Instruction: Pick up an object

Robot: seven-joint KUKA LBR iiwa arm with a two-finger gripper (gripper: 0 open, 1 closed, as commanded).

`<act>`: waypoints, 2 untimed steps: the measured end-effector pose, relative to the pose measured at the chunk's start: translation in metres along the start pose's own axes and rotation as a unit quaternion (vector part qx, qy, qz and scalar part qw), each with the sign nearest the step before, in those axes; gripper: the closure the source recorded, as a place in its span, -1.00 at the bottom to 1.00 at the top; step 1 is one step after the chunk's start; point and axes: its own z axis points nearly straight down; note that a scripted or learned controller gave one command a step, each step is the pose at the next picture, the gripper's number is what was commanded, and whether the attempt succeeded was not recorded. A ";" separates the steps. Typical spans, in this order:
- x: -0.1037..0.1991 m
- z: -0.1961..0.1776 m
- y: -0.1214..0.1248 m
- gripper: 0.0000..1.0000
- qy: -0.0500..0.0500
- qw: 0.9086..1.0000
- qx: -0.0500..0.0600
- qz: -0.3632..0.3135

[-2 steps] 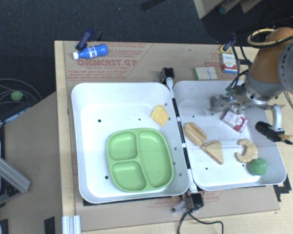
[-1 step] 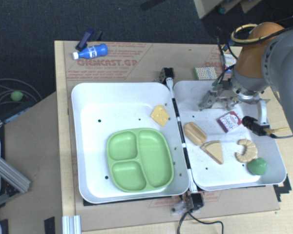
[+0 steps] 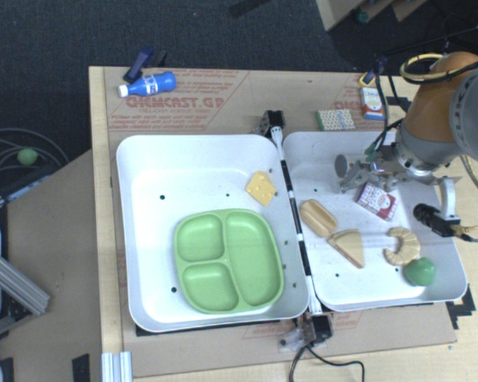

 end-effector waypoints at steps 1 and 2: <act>0.038 -0.002 0.031 -1.00 -0.001 1.000 -0.001 0.000; 0.037 -0.013 0.032 1.00 -0.002 1.000 -0.003 0.000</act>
